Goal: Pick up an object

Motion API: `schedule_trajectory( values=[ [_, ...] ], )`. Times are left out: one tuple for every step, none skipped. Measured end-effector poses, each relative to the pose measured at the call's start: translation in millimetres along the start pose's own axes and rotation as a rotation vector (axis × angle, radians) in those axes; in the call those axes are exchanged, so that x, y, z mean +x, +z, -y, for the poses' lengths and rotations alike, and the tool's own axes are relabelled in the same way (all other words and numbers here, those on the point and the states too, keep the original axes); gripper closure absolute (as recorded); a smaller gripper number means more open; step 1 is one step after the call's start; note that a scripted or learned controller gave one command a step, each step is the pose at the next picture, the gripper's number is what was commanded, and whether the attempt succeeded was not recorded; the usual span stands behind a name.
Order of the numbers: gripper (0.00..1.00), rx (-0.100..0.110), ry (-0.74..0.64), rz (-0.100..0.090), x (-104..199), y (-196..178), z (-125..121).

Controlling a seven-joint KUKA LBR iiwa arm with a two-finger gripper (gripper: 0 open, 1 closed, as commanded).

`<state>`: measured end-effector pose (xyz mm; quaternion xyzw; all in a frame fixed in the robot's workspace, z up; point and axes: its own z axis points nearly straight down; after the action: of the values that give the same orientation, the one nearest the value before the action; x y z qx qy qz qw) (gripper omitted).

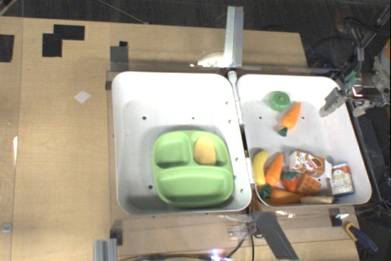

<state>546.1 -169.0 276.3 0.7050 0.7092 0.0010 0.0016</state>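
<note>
The right bin [342, 131] holds the toy food. A green round piece [280, 100] lies near its back, with an orange carrot [291, 117] just in front of it. Along the bin's front lie a yellow banana [260, 167], a second carrot [274, 169], a strawberry-like piece [291, 181] and two small printed cartons [307, 163] [341, 179]. My gripper [333, 102] hangs over the right bin's back right part, to the right of the carrot and apart from it, with nothing seen in it.
The left bin [140, 125] holds a green divided plate [186, 183] with a yellow rounded piece [205, 150] in its upper right compartment. A metal post [234, 36] stands behind the two bins. Cables and the arm's wrist [372, 85] crowd the right edge.
</note>
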Motion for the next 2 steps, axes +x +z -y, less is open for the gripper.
schedule_trajectory(
  values=[
    [0.0,0.002,0.045,-0.001,40,134,-51],
    [0.0,-0.008,0.069,0.002,8,187,-76]
  ],
)
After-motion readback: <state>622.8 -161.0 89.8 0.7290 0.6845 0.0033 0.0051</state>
